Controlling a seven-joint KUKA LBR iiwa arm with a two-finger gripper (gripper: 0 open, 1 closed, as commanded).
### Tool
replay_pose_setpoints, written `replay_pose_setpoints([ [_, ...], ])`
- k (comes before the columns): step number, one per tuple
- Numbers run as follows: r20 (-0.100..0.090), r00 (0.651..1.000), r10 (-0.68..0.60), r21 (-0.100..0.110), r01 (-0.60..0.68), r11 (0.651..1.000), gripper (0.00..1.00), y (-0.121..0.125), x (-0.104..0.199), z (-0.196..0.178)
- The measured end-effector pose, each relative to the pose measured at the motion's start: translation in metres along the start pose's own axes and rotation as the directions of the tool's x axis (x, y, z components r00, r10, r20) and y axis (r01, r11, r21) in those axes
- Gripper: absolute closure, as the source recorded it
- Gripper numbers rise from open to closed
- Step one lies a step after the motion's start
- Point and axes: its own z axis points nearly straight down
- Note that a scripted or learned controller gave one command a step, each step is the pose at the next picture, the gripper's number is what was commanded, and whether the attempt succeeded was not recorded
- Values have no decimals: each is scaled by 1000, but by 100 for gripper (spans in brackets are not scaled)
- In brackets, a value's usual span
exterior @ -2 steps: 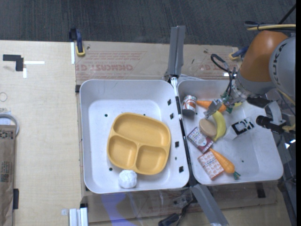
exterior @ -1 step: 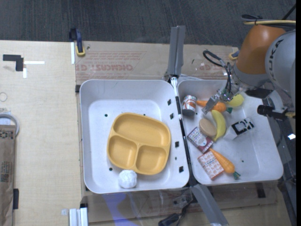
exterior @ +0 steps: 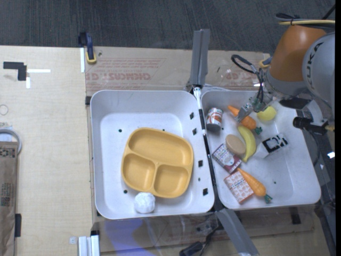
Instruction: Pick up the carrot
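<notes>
Orange carrot (exterior: pixel 252 182) lies low in the right bin (exterior: pixel 298 199), well apart from the gripper (exterior: pixel 250 111), which hangs at the far end over another carrot (exterior: pixel 241 116) beside the banana (exterior: pixel 248 141), probably lining up a grasp. Finger state: cannot tell.

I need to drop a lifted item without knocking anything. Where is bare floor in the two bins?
Left bin: bare strip between its far wall and the yellow tray. Right bin: bare near-right corner, right of the lower carrot. Crowded around the banana and gripper.
</notes>
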Motion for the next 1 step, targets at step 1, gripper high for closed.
replay_pose_setpoints([
  [1, -2, 997, 75, 3, -75, 997, 100, 50, 73, -89],
])
